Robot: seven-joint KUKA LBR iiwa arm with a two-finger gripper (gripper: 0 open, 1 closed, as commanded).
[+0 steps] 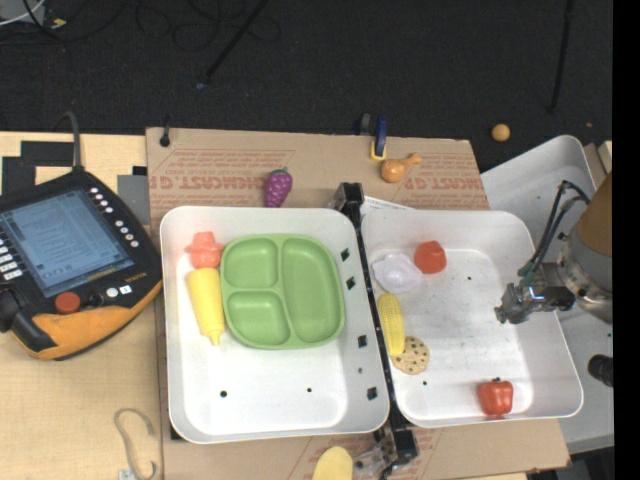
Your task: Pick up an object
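My end effector (512, 304) hangs over the right bin (545, 393), grip unreadable, so I risk closing on air beside the tomato (495, 396).

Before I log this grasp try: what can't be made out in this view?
- Hand, over the right bin: too small and dark to read its fingers.
- Yellow item below the bins: cut off by the bottom edge.
- Clear item beside the corn: too washed out to identify.
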